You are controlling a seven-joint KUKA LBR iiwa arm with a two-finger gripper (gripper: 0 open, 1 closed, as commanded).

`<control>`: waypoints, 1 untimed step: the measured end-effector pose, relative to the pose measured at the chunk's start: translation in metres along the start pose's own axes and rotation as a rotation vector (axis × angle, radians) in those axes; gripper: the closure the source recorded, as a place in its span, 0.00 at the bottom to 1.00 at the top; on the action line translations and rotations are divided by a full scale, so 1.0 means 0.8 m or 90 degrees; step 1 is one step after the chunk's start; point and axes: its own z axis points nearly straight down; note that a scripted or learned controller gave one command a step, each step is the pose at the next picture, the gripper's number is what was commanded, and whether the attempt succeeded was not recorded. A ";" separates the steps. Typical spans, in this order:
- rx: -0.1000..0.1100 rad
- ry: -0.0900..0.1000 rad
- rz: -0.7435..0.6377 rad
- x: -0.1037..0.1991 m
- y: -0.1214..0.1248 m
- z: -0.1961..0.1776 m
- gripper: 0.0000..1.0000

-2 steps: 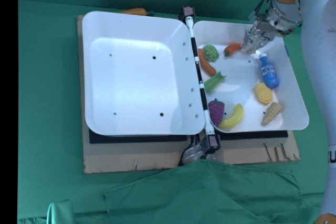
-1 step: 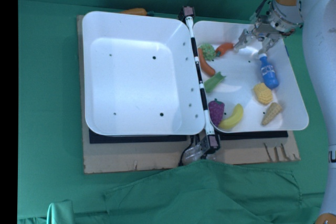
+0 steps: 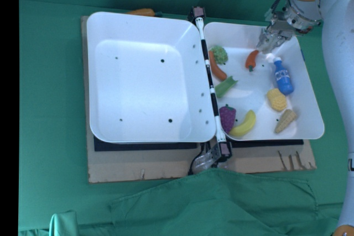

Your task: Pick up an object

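The right bin holds several toy foods. A red-orange pepper lies near its back, with a blue bottle just right of it. My gripper hangs above the bin's back part, its tips just above and right of the pepper and next to the bottle's white cap. Nothing shows between its fingers. Further forward lie a yellow corn piece, a corn cone, a banana and a purple grape bunch.
Along the right bin's left wall lie broccoli, an orange carrot and a green pod. The left bin sits beside it. An orange item lies behind the left bin. Green cloth bunches at the front.
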 end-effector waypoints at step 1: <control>0.000 0.000 0.000 0.000 0.000 0.000 0.00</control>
